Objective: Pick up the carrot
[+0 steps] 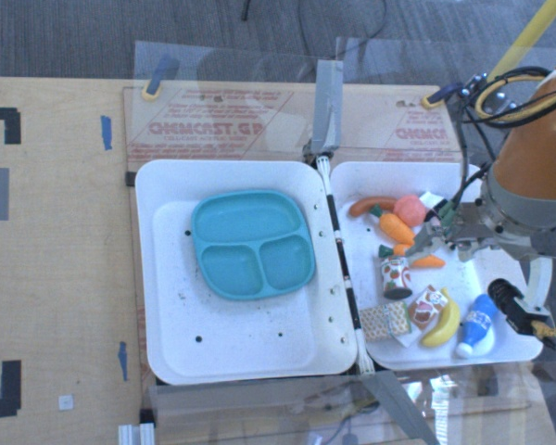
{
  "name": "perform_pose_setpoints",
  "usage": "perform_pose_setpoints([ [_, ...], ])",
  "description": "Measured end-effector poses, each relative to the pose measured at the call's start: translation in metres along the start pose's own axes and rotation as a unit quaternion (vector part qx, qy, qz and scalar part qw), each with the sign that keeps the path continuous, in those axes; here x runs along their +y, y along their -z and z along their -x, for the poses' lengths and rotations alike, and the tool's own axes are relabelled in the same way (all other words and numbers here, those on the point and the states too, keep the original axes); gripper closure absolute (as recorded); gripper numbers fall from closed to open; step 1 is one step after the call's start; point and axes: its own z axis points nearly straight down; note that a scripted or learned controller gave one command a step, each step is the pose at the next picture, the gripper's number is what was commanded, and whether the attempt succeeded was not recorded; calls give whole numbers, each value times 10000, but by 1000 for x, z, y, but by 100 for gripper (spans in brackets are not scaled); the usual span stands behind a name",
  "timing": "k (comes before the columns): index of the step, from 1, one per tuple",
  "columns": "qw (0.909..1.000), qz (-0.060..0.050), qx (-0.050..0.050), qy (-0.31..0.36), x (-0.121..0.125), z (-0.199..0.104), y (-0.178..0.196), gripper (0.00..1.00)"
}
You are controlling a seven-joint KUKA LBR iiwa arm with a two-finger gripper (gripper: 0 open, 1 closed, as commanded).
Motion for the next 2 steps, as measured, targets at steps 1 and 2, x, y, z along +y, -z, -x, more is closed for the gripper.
perform_pose_setpoints([
  [1, 9993, -5, 3, 367, 27, -8, -80, 0],
  [2, 10000, 12, -6, -35, -1, 27, -29, 0],
])
